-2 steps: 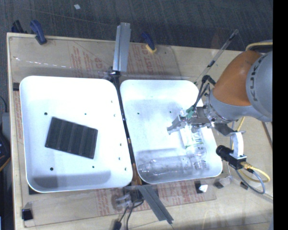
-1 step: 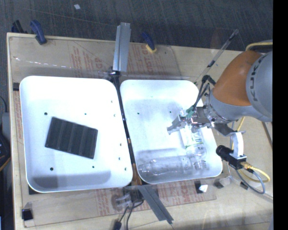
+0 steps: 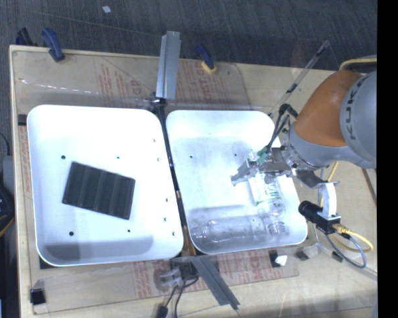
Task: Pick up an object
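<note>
hand (image 3: pixel 255 171) grip: cannot tell | clear plastic bottle (image 3: pixel 235 229) lying flat, right bin (image 3: pixel 205 128) | ribbed dark slab (image 3: pixel 99 190)

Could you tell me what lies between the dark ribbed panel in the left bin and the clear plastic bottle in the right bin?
In the camera view, bare white floor and the two bins' adjoining rims separate the dark panel from the clear bottle.
</note>
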Robot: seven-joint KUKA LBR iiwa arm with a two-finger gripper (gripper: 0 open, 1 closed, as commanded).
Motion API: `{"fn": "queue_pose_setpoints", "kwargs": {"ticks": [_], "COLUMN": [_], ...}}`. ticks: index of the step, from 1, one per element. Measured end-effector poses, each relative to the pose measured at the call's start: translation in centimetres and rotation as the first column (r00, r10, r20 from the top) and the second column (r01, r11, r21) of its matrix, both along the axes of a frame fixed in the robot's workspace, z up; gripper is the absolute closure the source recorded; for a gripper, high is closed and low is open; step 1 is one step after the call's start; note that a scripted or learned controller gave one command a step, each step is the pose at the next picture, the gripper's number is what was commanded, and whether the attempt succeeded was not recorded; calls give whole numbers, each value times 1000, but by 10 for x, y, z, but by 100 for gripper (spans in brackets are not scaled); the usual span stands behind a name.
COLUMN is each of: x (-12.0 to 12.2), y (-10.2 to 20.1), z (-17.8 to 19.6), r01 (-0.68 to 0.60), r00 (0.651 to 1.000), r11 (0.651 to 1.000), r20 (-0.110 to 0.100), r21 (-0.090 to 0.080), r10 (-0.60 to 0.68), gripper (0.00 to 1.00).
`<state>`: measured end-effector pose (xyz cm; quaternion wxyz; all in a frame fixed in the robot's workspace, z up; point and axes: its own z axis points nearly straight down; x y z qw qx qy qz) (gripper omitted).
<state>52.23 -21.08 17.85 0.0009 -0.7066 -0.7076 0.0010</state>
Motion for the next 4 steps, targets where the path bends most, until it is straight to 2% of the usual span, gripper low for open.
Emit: {"fn": "queue_pose_setpoints", "kwargs": {"ticks": [2,3,4], "x": [0,46,24], "y": [0,8,0], "z": [0,-72,-6], "r01": [0,-126,-82], "r00": [1000,992,997], "r11": [1000,992,997], "r20": [0,0,2], "r21": [0,1,0], "r10": [0,126,82], "gripper": [0,0,0]}}
